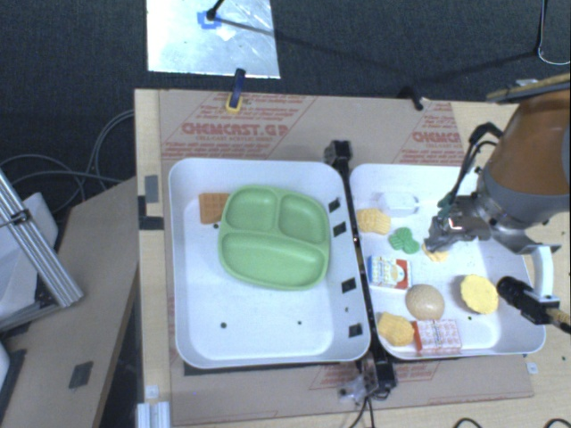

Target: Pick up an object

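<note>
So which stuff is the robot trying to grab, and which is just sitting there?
For the job:
- gripper, down in the right bin
- small yellow piece just under it
- green toy next to it

Just lying about:
- green divided plate
- cracker
- brown ball
- yellow round

Single fixed overhead cam, oblique view.
Cam sits above the bench (294,119), angled down, mid-range; covers both the left bin (192,266) and the right bin (500,328) plus surrounding floor. The arm (526,163) enters frame from right side. No 2nd view, so no overlap.
</note>
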Robot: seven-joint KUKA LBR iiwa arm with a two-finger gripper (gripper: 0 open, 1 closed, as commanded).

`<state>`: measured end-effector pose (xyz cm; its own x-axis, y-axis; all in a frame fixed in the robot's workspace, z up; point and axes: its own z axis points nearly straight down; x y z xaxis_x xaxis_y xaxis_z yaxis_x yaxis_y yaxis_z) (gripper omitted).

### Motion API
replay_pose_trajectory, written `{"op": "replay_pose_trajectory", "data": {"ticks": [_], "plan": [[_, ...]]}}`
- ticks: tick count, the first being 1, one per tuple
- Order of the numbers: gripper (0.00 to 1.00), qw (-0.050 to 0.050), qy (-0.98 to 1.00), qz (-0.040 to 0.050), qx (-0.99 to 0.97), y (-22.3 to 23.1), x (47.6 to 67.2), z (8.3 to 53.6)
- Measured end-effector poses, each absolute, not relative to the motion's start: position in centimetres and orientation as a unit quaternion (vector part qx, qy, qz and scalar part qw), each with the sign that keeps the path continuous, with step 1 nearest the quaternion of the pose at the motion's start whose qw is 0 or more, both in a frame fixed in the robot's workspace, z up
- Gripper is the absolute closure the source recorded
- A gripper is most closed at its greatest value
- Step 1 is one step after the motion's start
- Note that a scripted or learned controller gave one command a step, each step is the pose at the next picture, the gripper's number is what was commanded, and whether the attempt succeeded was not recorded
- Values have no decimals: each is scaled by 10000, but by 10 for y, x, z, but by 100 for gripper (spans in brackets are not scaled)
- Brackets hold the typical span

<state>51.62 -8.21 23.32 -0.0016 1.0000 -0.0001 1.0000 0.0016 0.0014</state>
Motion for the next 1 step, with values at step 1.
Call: {"op": "replay_pose_trajectory", "data": {"ticks": [1], "plan": [[100,3,7077,2,7065,-79,514,214]]}}
